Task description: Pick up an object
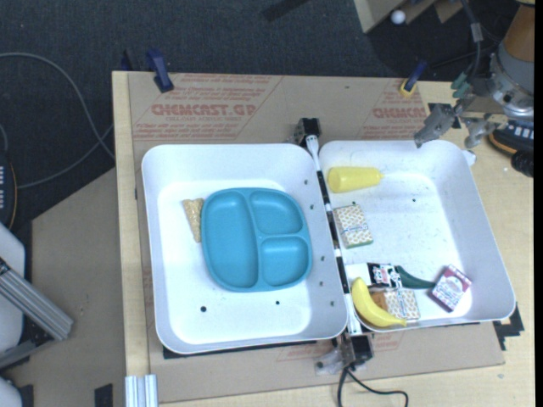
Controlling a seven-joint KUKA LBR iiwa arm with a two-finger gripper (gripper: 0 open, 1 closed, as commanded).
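The arm comes in high at the right, and its gripper (441, 125) hangs above the far rim of the right bin (484, 227), nothing between its fingers; how far they stand apart, I cannot tell; the left bin (161, 227) carries the blue divided plate (256, 237), biggest thing on the bench; nearest candidate, I'd judge, is the yellow bottle (354, 178), lying near the far left corner of the right bin, long axis across the view, leftward and nearer the camera than the gripper; the banana (373, 305) curls at the near wall, well apart; smaller still, the patterned packet (352, 225) and the pink packet (450, 288).
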